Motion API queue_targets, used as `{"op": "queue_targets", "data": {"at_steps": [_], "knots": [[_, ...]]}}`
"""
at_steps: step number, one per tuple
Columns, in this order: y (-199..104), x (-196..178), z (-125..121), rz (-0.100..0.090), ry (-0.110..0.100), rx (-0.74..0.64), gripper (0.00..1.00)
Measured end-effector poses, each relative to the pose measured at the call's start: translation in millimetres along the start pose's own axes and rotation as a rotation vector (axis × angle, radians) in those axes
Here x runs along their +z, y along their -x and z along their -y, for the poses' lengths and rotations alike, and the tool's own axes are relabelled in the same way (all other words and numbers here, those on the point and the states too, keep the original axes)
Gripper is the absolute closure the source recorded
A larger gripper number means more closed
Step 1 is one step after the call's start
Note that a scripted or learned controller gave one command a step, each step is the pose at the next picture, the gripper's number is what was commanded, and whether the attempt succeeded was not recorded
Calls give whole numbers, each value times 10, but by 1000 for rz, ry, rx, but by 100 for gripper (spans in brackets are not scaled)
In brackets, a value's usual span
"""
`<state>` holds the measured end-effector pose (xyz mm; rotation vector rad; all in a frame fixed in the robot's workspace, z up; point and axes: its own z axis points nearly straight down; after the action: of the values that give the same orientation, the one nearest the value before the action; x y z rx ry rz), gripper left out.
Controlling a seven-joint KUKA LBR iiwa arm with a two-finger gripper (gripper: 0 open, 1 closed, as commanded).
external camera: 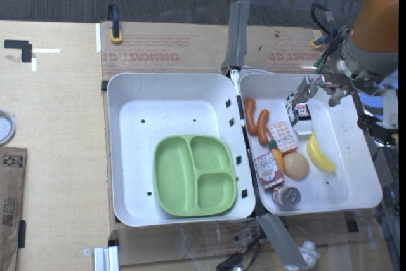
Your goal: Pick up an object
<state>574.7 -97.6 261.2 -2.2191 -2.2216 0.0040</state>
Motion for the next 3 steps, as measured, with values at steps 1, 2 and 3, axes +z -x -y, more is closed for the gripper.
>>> {"op": "queue_targets", "data": {"at_steps": [1,2,3], "knots": [[337,683,-434,0,1,-134,0],[-185,695,-750,1,3,-300,0],[347,862,-728,1,3,-246,0]]}}
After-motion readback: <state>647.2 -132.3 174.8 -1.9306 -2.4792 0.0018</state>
